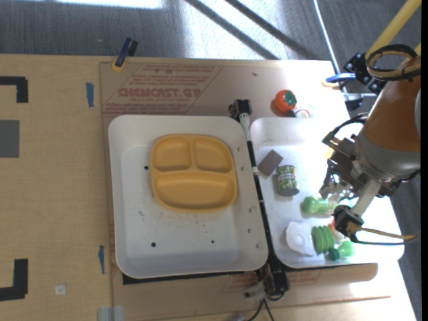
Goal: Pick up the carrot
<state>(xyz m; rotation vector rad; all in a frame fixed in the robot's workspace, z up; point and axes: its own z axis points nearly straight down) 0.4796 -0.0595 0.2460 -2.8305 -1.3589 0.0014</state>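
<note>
A small orange patch [332,227], which may be the carrot, peeks out in the right bin [264,134] beside a dark green ridged piece [323,238]. The arm hides most of it. My gripper [334,191] hangs low over the right side of this bin, just above a light green toy [313,206] and a little up from the orange patch. The wrist and its fittings cover the fingertips.
The right bin also holds a grey block [270,162], a green can [287,179] and a white lump [299,237]. A yellow divided plate [194,171] lies in the left bin [127,199]. A red tomato toy [285,101] sits on the bench behind the bins.
</note>
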